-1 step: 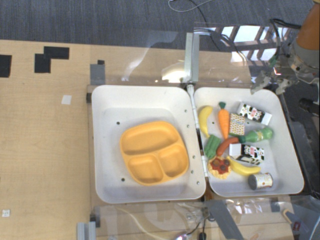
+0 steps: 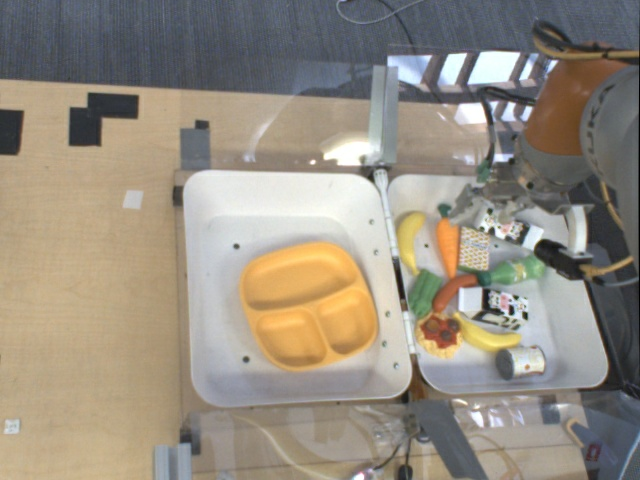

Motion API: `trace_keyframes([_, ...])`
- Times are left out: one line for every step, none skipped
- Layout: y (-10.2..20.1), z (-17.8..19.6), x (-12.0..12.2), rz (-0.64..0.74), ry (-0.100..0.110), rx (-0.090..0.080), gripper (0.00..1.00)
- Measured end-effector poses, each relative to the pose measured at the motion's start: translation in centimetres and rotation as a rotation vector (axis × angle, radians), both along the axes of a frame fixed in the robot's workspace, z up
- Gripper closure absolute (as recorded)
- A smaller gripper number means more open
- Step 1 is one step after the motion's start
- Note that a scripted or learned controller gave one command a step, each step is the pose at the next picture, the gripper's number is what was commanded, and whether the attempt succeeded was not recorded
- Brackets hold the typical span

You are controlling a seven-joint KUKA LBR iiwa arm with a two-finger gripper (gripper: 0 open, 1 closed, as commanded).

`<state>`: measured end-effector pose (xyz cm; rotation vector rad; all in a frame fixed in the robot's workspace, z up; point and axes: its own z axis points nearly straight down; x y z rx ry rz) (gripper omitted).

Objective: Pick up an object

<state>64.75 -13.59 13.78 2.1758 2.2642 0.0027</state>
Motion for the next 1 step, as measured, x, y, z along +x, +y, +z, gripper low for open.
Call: trace_keyframes([4.31,-3.94,-4.87,0.174,-0.03,-0.013,0.0])
